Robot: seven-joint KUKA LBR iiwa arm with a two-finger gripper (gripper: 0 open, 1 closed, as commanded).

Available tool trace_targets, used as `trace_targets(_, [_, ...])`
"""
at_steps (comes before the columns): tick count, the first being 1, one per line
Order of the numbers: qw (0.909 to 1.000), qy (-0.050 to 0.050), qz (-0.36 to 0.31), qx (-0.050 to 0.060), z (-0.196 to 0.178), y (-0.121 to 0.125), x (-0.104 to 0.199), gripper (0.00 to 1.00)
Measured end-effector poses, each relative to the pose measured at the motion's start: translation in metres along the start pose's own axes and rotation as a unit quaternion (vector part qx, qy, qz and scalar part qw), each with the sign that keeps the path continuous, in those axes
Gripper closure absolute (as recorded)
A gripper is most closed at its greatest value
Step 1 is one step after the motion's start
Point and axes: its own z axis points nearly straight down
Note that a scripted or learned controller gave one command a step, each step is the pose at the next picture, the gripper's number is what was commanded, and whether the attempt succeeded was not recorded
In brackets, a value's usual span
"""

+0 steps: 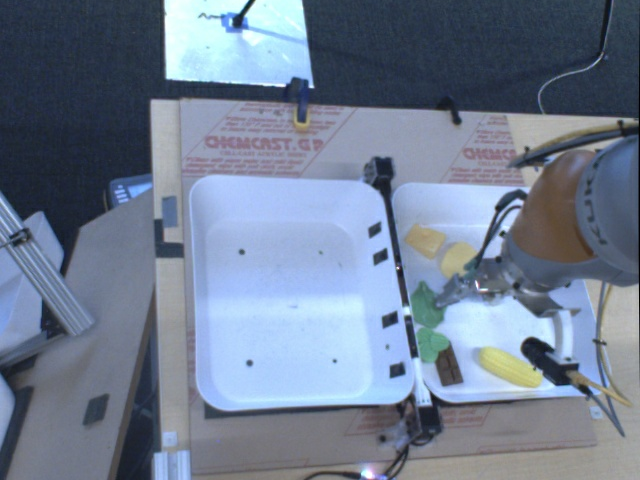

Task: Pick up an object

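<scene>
In the right bin [470,196] lie several small objects. A yellow block [424,240] and a rounder yellow piece [457,258] sit near the bin's far left. Two green pieces [427,306] [433,344] lie along the left wall, with a brown block [449,366] at the near left corner. A yellow corn-like piece [509,366] rests near the front edge. My gripper [452,291] reaches in from the right, low over the bin, its tip right beside the upper green piece and just below the rounder yellow piece. Nothing shows as lifted.
The left bin [215,298] stands beside the right one, separated by a black-clipped divider [393,258]. The arm's grey and orange body [560,218] covers the right bin's far right. A black part [548,358] sticks out near the corn piece. Cables run at the right edge.
</scene>
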Motion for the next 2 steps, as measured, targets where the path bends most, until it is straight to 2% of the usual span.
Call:
trace_targets(1, [1.0,-0.001,0.002,-0.001,-0.001,0.051,-0.029,0.0])
trace_targets(2, [1.0,-0.001,0.001,-0.002,-0.001,0.114,-0.016,0.0])
